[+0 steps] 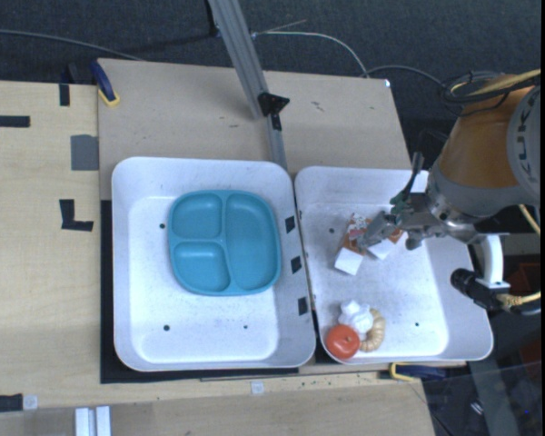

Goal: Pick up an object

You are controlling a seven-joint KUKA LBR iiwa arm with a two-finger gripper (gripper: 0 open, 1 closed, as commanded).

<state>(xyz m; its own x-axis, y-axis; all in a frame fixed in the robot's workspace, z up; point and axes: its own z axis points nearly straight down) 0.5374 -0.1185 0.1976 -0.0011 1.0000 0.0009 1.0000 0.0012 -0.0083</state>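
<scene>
Toys low in the right bin, claw over the clutter above them.

Nearest the camera, below and a little left of the claw (381,234), an orange ball (342,341) touches a white figure (354,314) and a tan ring (375,331) at the front edge of the right bin (436,334). Down at the bin's middle, the claw sits with its tips among a small heap: an orange-red piece (355,235) just left of it and a white block (348,262) below-left, close by. Whether it is clenched, released, or grasping anything cannot be told. Well left of the claw, a teal tray (224,242) with three wells lies flat in the left bin (136,316). Above-left, a grey bar (241,44) slants across the bench (163,107).
</scene>
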